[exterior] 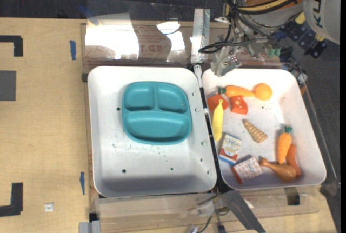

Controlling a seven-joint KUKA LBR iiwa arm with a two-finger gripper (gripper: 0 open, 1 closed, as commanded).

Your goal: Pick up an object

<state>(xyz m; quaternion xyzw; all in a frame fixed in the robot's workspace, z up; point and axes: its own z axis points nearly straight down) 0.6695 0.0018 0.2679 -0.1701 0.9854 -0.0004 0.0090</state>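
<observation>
Wooden desk [43, 118] with two white bins: the left bin [102, 172] has a teal divided plate [156, 112], the right bin [308, 145] holds the toy food. The gripper [226, 63] hangs over that bin's back-left corner, nothing in it; can't tell how the jaws stand. Looks like the approach step. Nearest pick is the orange carrot [238, 91], so next comes lining up and descending.

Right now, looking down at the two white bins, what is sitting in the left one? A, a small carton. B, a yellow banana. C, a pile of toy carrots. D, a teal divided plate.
D: the teal divided plate lies alone in the left bin, while the carrots, the banana and the small carton all lie in the right bin.
</observation>
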